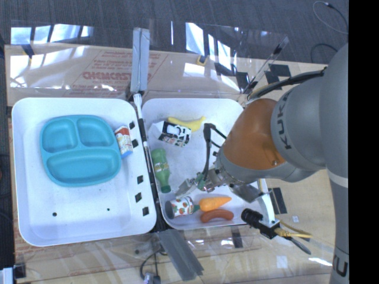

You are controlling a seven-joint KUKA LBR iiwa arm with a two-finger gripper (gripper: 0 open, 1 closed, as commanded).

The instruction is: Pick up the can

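pincer (190, 185) hangs low in the right bin (195, 106), fingers spread apart, gripping nothing. can (181, 206) lies on its side at the near wall, just below the pincer, beside the carrot (214, 203) and sausage (217, 216). green bottle (160, 169) to the left. left bin holds a blue divided plate (79, 149).

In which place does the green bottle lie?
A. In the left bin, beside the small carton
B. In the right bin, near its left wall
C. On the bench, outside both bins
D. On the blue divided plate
B: the green bottle lies in the right bin, along its left wall, above the can.
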